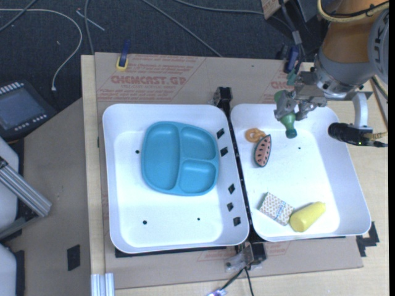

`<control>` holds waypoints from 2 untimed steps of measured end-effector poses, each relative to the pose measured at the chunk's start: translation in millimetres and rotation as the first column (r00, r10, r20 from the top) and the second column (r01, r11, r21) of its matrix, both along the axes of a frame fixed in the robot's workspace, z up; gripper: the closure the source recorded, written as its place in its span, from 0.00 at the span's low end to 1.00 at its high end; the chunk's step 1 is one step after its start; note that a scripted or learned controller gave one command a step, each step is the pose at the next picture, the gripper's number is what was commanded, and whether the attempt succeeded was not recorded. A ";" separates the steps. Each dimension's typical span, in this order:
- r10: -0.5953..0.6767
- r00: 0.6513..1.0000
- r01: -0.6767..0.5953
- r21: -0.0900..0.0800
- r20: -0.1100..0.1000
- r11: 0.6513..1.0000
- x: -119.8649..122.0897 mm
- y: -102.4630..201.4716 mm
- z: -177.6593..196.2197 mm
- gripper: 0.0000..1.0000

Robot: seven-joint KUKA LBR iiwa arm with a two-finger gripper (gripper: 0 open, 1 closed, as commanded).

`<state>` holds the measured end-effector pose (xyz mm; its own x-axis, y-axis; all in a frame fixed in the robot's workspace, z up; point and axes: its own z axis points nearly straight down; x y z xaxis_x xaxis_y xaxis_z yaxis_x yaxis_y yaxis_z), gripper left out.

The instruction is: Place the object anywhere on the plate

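Two shallow white bins sit side by side on the bench. The left bin (123, 214) holds a blue plate (180, 158) with three compartments, all of them bare. The right bin (345, 184) holds four things: a small orange pretzel-like piece (253, 135), a watermelon slice (263, 150), a patterned packet (275, 208) and a yellow object (307, 216). The gripper (289, 127) hangs over the far part of the right bin, its green-tipped fingers (289, 129) pointing down; nothing can be seen between them, and whether they are spread or closed cannot be told from this angle. The orange piece and the watermelon slice lie just left of the fingertips, apart from them. The packet and yellow object, touching each other, lie well below, toward the near rim. The plate lies well left of the fingers, across the divider between the bins.
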<state>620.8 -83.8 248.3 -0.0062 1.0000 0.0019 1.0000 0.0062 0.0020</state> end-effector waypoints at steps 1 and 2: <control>-0.001 1.000 0.001 0.000 0.000 1.000 0.9 53.0 6.1 1.00; 0.000 1.000 0.000 0.000 -0.002 1.000 11.9 105.1 -7.7 1.00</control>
<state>632.7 21.3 240.5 -0.0057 1.0000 0.0019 1.0000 0.0057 0.0001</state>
